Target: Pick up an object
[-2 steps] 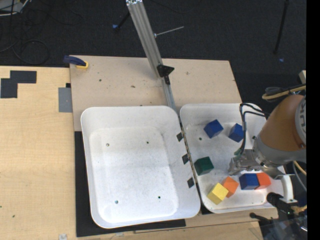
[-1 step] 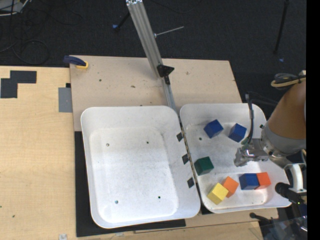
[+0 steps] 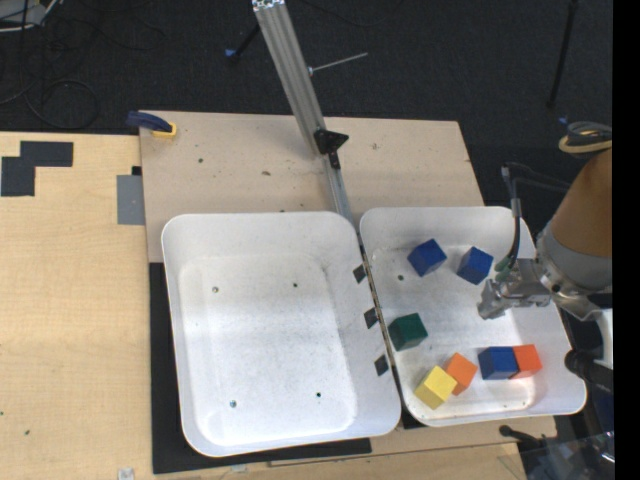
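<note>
The right bin (image 3: 470, 220) holds several blocks. Two blue cubes (image 3: 427, 257) (image 3: 475, 264) lie near its back, and a dark green cube (image 3: 407, 331) sits by its left wall. A yellow block (image 3: 436, 386) and an orange block (image 3: 461, 370) touch each other near the front. A blue block (image 3: 497, 363) and a red-orange block (image 3: 527, 359) sit side by side at the front right. My gripper (image 3: 495, 303) hangs over the bin's right part, just right of the second blue cube and above the blue and red-orange pair. No block shows between its fingers.
The left bin (image 3: 200, 230) lies beside the right one, with black clips (image 3: 371, 317) along the shared wall. A slanted aluminium bar (image 3: 296, 78) rises behind the bins. The arm (image 3: 585, 228) enters from the right.
</note>
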`<state>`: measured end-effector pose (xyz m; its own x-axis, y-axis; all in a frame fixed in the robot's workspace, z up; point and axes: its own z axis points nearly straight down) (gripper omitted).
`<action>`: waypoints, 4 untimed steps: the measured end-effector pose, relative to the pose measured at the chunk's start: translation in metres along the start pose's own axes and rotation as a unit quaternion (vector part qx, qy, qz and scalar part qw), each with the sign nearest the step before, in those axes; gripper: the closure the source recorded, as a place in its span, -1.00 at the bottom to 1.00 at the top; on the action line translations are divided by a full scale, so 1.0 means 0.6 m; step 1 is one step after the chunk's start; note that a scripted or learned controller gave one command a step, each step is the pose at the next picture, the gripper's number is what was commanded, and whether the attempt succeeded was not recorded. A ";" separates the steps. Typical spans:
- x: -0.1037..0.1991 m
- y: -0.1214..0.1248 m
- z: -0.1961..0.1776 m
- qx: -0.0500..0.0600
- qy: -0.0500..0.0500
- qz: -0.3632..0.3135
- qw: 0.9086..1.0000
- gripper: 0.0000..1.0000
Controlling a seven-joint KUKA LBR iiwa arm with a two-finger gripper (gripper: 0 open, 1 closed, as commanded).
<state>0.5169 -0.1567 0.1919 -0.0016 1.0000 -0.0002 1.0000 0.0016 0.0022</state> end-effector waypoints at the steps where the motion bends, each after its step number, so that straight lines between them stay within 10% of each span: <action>1: -0.002 0.001 -0.039 0.001 0.000 0.000 1.000 1.00; 4: 0.264 0.023 -0.053 0.004 0.001 -0.001 1.000 1.00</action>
<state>0.5301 0.0020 0.2238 -0.0035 1.0000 0.0022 1.0000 0.0036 -0.0053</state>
